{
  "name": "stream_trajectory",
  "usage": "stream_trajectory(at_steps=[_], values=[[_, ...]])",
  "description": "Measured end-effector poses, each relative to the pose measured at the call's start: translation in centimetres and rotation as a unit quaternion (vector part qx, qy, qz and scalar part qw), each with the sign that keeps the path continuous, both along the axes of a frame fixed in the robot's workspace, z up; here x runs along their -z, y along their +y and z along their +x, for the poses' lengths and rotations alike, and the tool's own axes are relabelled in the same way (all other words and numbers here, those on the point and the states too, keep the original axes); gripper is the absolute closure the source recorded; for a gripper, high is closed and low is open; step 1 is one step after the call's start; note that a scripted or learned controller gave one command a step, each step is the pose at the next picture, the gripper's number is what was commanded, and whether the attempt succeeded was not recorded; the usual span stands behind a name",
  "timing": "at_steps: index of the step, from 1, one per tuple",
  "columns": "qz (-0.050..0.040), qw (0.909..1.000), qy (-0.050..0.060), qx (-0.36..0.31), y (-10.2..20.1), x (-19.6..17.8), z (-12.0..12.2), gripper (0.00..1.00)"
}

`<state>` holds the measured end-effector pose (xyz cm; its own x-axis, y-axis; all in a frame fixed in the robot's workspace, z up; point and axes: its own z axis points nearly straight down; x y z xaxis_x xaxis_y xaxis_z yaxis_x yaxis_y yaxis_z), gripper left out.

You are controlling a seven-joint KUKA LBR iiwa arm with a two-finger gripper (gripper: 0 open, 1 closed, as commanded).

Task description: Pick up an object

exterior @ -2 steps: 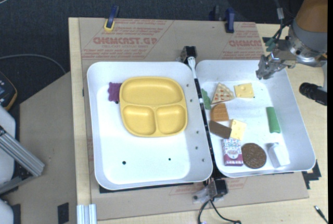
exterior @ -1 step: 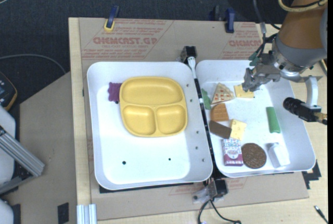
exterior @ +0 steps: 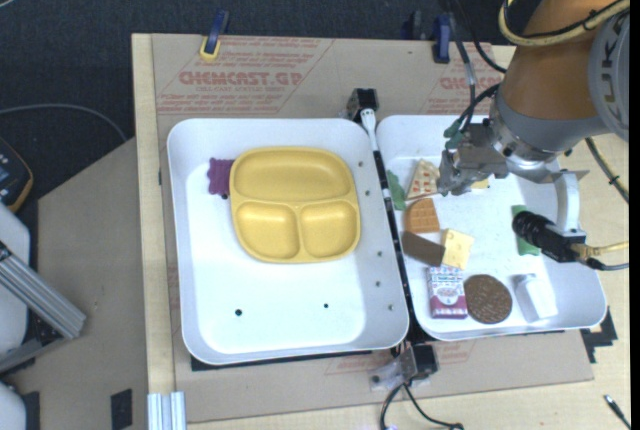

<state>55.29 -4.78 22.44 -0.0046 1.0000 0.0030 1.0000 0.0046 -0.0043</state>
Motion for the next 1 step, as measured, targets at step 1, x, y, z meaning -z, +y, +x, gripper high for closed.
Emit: stream_trajectory(at_steps=[1], values=[[-0.0003, 1.0000, 0.000, 0.001, 2.11, -0.72, -2.55, 1.00]])
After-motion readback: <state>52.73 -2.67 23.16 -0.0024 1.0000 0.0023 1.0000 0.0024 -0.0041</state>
